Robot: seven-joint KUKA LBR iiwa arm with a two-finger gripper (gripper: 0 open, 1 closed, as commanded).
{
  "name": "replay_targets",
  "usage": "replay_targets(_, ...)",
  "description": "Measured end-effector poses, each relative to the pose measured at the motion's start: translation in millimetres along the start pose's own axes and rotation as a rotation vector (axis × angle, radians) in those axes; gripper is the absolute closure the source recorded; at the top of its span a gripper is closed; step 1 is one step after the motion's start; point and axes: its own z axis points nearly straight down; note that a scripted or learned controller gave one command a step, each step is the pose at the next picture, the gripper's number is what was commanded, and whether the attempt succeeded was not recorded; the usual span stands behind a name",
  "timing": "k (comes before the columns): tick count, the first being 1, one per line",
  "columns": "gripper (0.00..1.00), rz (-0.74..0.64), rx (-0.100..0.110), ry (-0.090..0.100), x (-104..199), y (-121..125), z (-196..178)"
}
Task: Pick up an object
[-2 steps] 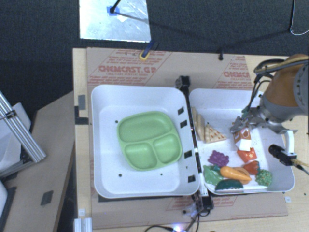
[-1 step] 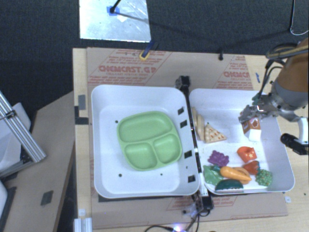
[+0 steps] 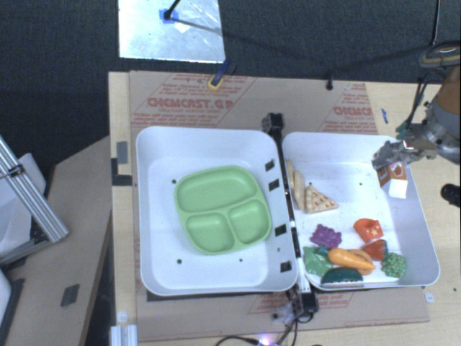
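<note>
Toy food heaped at near end of right bin [image 3: 425, 262]: dark green piece [image 3: 341, 276], orange carrot [image 3: 351, 258], broccoli [image 3: 393, 264], red pepper [image 3: 368, 228], grapes [image 3: 325, 235]. Green tray [image 3: 220, 209] seen in left bin [image 3: 155, 193]. Claw [image 3: 394, 166] hung over right bin's far right edge, small brown-and-white block [image 3: 396, 179] apparently pinched between fingers. Step judged: lifting. Next: straight raise called for, grip kept firm.

The KUKA arm [image 3: 448, 117] enters at the right edge as a grey metal body with an orange band above the wrist. Its gripper [image 3: 390, 158] is a grey, angular block. A thin dark cable runs alongside the wrist.
</note>
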Motion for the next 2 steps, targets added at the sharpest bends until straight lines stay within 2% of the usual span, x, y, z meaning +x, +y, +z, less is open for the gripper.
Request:
replay_targets(1,1.00,-0.001,0.005,0.002,0,1,0)
replay_targets(2,1.00,-0.003,0.008,0.004,43,-21,0)
